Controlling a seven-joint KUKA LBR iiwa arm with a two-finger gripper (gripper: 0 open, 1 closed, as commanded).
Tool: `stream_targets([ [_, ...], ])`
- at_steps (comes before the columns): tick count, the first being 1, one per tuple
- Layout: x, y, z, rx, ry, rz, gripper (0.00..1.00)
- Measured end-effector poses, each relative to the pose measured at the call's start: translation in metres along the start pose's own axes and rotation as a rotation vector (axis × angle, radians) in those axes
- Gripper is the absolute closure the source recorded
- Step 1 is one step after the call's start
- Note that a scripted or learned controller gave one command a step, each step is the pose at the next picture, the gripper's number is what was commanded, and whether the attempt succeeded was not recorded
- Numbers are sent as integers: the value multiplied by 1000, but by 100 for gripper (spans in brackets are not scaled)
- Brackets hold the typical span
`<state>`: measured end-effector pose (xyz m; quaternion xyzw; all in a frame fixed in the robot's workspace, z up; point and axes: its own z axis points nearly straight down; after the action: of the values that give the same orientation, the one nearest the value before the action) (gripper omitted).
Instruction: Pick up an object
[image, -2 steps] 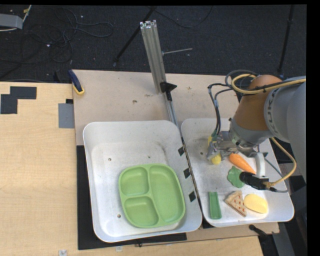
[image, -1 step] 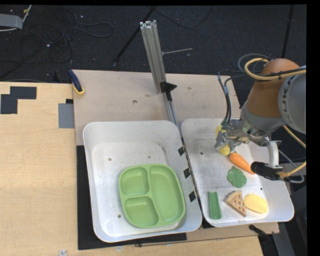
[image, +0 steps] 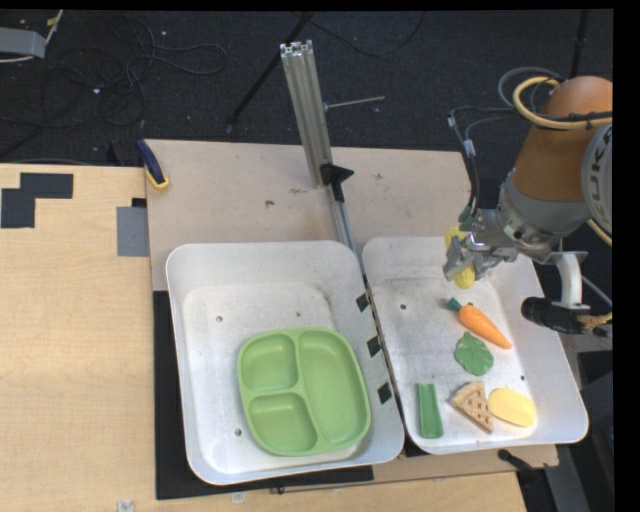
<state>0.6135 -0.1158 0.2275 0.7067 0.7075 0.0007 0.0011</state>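
Orange toy carrot lies loose in right bin, just below gripper | likely light, hard, slick plastic; tapered, so take it across the thick middle | gripper hovers above it; whether anything sits in its grasp I cannot tell | green leaf piece just beside; green tray in left bin

Matt green plastic tray, scuffed white plastic bins, pale wood-grain benchtop
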Motion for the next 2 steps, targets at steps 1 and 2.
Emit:
stream_targets([
  [1,-1,1,-36,1,0,0,100],
  [2,55,4,-37,5,2,-4,100],
])
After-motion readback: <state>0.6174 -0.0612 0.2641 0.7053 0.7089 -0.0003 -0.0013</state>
